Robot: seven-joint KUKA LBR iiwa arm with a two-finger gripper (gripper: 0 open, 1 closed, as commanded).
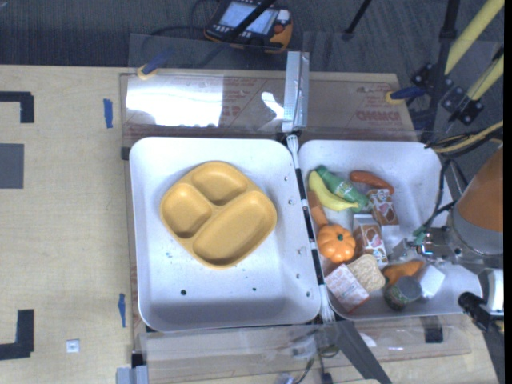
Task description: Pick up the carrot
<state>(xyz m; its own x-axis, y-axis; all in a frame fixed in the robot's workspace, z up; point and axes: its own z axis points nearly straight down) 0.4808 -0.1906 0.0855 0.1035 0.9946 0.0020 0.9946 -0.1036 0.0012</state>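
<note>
I'm hovering my gripper (422, 245) right of the pumpkin (336, 244), and from this angle I can't tell whether it is apart or together. The carrot (402, 270), I judge, is the orange piece lower right of the pumpkin, just below my gripper. It's crowded, so I want to come straight down, straddle its narrow width and keep off the neighbours. The left bin (152, 238), left of the pumpkin, holds a yellow divided plate (218, 213). The right bin (416, 160) holds the pumpkin, with a banana (330, 195) above it, a cracker packet (356, 278) below, and the carrot.
</note>
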